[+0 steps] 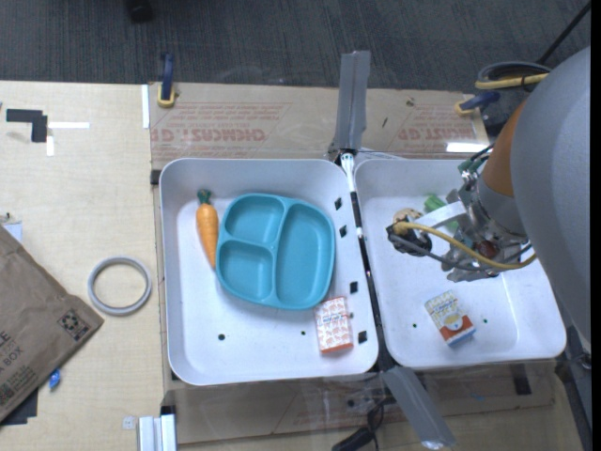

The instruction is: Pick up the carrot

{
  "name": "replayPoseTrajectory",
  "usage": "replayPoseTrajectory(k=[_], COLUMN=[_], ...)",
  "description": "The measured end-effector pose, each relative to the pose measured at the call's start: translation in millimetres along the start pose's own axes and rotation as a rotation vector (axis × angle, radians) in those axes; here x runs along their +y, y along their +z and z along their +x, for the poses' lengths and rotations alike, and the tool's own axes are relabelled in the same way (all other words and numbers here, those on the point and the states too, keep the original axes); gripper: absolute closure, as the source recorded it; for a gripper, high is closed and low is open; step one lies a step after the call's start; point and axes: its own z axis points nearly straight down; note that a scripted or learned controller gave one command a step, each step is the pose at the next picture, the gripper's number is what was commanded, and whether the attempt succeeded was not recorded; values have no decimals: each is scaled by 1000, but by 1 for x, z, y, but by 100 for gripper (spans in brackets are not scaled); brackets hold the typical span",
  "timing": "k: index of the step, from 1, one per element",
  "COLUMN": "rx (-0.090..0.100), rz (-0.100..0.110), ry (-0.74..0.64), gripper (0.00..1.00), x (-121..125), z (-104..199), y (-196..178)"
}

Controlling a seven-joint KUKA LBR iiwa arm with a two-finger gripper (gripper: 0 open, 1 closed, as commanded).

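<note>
The carrot [207, 227], orange with a green top, lies in the left bin [188, 346] near its left wall, right beside the left rim of a blue divided plate [278, 250]. My gripper [472, 241] hangs over the right bin [526, 336], far to the right of the carrot, with the arm covering much of it. I see nothing held in it.
A small red and white box [333, 325] lies in the left bin's front right corner. In the right bin sit a small carton [449, 318] and a green item [434, 202] partly behind the wrist. A tape ring [119, 285] lies on the bench at left.
</note>
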Motion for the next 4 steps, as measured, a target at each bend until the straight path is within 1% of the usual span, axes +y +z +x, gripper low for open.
replayPoseTrajectory(k=[1,2,3,4], rx=[3,2,0,3], rz=[0,1,1,0], ry=[1,1,2,-1], gripper=[100,100,100,100], x=[46,36,67,135], z=[-28,-46,-53,-15], y=[-47,-57,-37,-105])
